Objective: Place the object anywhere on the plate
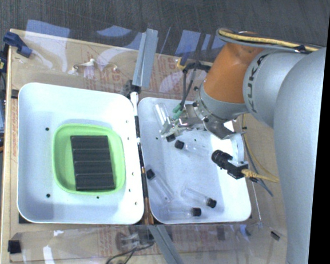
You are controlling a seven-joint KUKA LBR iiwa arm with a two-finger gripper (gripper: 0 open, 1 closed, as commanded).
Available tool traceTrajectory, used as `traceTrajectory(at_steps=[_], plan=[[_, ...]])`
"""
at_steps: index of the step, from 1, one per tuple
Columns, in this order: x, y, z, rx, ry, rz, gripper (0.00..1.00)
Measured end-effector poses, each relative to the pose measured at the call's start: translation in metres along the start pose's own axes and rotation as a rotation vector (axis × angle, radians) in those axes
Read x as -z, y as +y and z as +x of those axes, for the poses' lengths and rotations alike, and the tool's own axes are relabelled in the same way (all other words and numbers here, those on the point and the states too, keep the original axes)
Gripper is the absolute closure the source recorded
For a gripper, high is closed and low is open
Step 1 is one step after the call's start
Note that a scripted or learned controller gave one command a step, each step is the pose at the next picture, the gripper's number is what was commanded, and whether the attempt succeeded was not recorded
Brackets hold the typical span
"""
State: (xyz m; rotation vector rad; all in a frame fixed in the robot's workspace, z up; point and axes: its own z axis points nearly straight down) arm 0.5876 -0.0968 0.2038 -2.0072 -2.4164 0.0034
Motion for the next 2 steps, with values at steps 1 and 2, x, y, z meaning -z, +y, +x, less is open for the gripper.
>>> traceTrajectory(at_steps=[1,2], plan=[[-0.0134,-0.0131,0.0651,0.168,0.003,0.004,1.0],[-0.0133,-0.0131,0.0646,0.168,0.002,0.004,0.0]])
